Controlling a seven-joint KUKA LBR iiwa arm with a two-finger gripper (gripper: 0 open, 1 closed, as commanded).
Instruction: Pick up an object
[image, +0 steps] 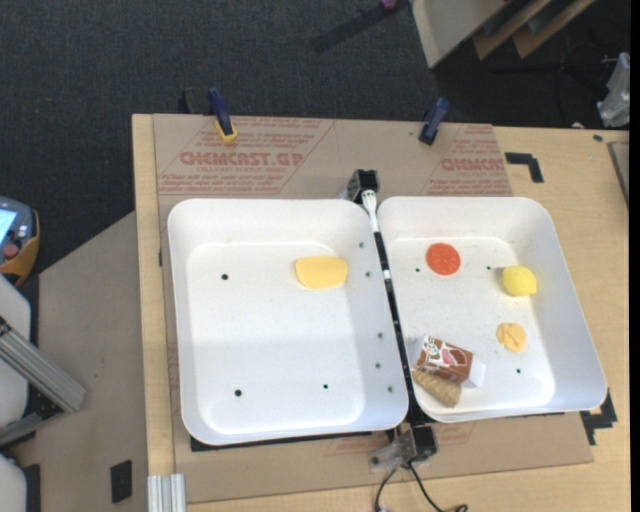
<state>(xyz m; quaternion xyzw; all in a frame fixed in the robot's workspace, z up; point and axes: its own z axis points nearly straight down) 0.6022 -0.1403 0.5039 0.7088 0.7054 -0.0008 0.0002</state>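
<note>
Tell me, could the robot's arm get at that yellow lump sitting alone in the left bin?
Probably yes. The yellow lump lies by itself on the left bin floor, away from the walls, with nothing on or beside it, so a reach from above looks unobstructed.

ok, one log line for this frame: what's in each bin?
left bin: yellow block | right bin: red disc, yellow ball, small orange piece, brown snack packet | nothing picked yet
</note>
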